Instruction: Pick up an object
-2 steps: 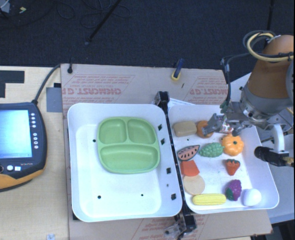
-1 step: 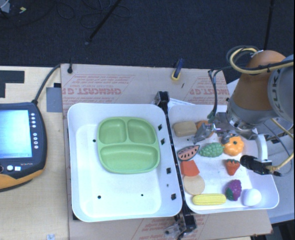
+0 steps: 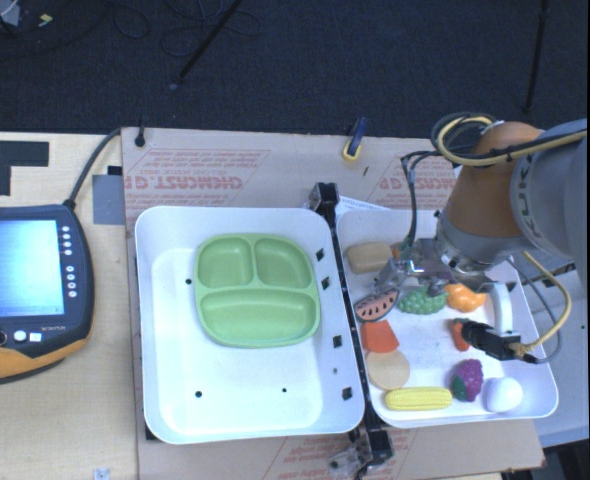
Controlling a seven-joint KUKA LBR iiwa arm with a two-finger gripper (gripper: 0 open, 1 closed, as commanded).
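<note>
The right bin (image 3: 535, 404) holds several toy foods: a watermelon slice (image 3: 374, 305), a tan bread piece (image 3: 367, 257), a green leafy piece (image 3: 422, 303), an orange fruit (image 3: 465, 298), a red-orange wedge (image 3: 380, 337), a tan round piece (image 3: 388, 370), a yellow corn cob (image 3: 418, 399), purple grapes (image 3: 466, 379) and a white egg (image 3: 502, 394). My gripper (image 3: 407, 274) is low in this bin, just above the green piece and right of the watermelon slice. The wrist hides what lies directly under it.
The left bin (image 3: 165, 388) carries a green divided plate (image 3: 256, 290). A black divider rail (image 3: 337, 298) runs between the bins. A teach pendant (image 3: 25, 278) lies on the bench at far left. A yellow clamp (image 3: 354, 140) sits behind the bins.
</note>
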